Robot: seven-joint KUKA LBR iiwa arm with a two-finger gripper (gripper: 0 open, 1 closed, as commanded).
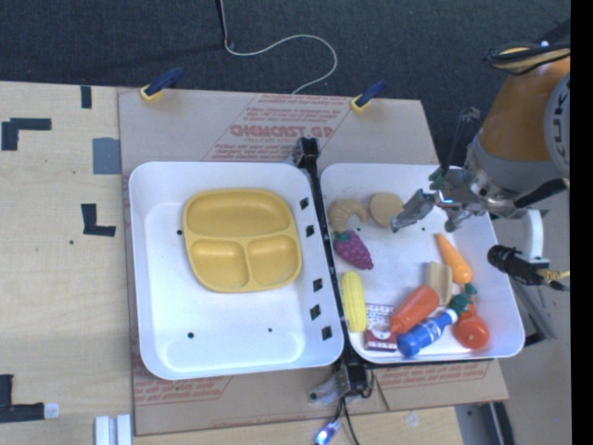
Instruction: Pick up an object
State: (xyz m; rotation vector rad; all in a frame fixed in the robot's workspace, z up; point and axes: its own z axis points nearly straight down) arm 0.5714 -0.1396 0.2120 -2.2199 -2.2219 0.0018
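- The bench carries two shallow white bins side by side: the left bin and the right bin.
- In the left bin lies a yellow divided plate, with three compartments, all of them bare.
- The arm, grey with an orange band, comes in from the right and reaches over the upper part of the right bin.
- The gripper hangs over the upper middle of the right bin. One dark finger points down-left toward a round beige piece, and its tip is just beside this piece.
- I cannot tell if the gripper is released or clenched, and nothing is visible in its grasp.
- The objects to pick up are all in the right bin. At the upper left lies a beige croissant-shaped piece, and just under it a purple bunch of grapes.
- A yellow corn cob lies along the left wall of this bin, upright in the view.
- An orange carrot lies near the right side, below the gripper.
- In the lower part there is a crowded group: a larger orange-red carrot, a blue bottle, a red tomato-like piece and a flat red and white packet. They touch or overlap each other.
- A tan stick-like piece stands just above this group.
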